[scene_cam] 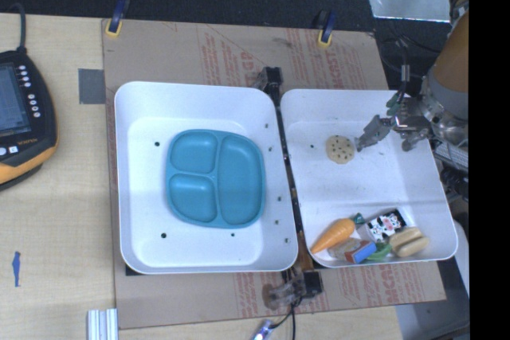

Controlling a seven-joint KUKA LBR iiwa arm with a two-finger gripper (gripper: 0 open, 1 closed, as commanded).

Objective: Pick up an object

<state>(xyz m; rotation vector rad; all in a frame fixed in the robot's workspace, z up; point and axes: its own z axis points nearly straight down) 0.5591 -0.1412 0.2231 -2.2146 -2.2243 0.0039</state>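
Camera view: my hand [390,131] hangs spread and holding nothing at right of frame, over the right white plastic bin [414,179]. Round tan speckled cookie [340,149] lies just left of it, ungrasped; pick not yet made. Blue divided plate [215,177] fills left bin. Cardboard-covered wooden worktop [72,195], dark floor beyond.

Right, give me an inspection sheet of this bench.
Surface: bench with cardboard sheet, two white bins side by side.
Job's things: cookie alone in right bin; carrot and small toys piled at its near edge.
Clutter: blue divided plate in left bin.
Gripper: gripper open over right bin, right of cookie, holding nothing.
Cables: wire at near edge.
Surroundings: pendant on the left, clamps on cardboard.
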